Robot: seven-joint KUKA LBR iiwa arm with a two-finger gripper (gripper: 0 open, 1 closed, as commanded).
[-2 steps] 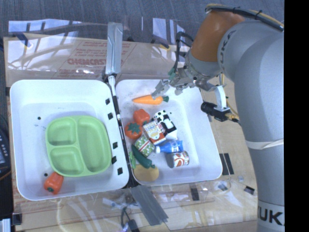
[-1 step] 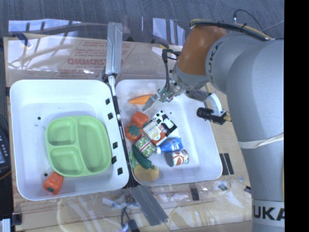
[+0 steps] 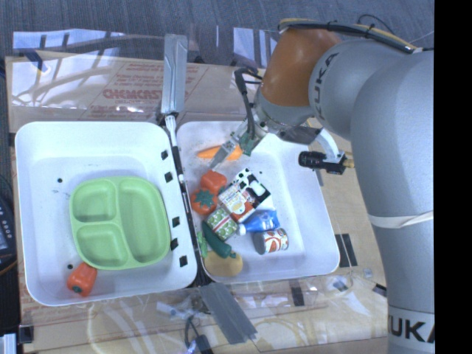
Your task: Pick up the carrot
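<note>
The carrot [image 3: 212, 153] is a slim orange piece lying near the far left corner of the right bin [image 3: 310, 220]. My gripper [image 3: 240, 146] reaches down onto the carrot's right end from the right. That orange end shows between the two fingers, which are closed on it. The carrot still looks low, at about the level of the bin floor. The wrist and its orange band hide the bin's far right corner.
Close in front of the carrot is a pile: two red-orange vegetables [image 3: 210, 190], a cow-print carton [image 3: 252, 186], small boxes [image 3: 225, 223], a blue pack [image 3: 262, 220], a can [image 3: 273, 240] and a yellowish piece [image 3: 223, 264]. The left bin holds a green divided plate [image 3: 118, 223] and an orange pepper [image 3: 81, 279].
</note>
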